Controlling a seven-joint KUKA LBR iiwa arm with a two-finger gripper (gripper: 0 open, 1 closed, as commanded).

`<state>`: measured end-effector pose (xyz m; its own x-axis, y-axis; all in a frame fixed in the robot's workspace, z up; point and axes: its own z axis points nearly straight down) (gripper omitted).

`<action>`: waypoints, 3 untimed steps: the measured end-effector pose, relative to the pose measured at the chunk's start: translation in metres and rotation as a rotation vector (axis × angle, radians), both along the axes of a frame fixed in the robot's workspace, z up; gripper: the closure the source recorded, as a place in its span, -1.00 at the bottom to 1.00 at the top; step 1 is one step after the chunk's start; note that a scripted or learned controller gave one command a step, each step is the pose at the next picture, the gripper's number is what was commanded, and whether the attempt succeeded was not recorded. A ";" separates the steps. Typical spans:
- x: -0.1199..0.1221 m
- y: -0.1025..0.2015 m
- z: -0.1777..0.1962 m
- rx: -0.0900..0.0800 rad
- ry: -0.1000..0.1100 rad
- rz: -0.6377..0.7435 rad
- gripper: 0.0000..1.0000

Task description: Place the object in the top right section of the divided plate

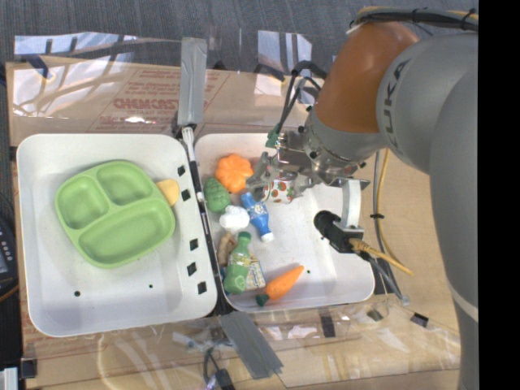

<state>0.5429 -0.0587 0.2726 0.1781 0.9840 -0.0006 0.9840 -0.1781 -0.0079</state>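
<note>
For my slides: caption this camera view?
KUKA arm's gripper hovers over toy food in the right bin; green divided plate waits left.

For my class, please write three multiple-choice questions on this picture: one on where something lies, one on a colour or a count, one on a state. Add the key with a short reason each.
1. Where is the green divided plate?
A. left bin
B. right bin
C. off the bench

2. How many sections does the plate have?
A. two
B. three
C. five

3. How does the carrot lie in the right bin?
A. upright
B. on its side
C. on the plate

Key: 1 A, it rests on the floor of the left bin. 2 B, two small sections sit above one large one. 3 B, it lies flat near the bin's front wall.
</note>
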 end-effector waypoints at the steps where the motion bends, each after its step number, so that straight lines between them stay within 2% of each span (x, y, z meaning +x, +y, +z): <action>1: 0.055 0.002 -0.024 0.000 -0.006 0.353 1.00; 2: 0.051 -0.032 0.140 -0.001 -0.011 0.683 1.00; 3: 0.114 -0.070 0.170 0.000 -0.009 1.074 1.00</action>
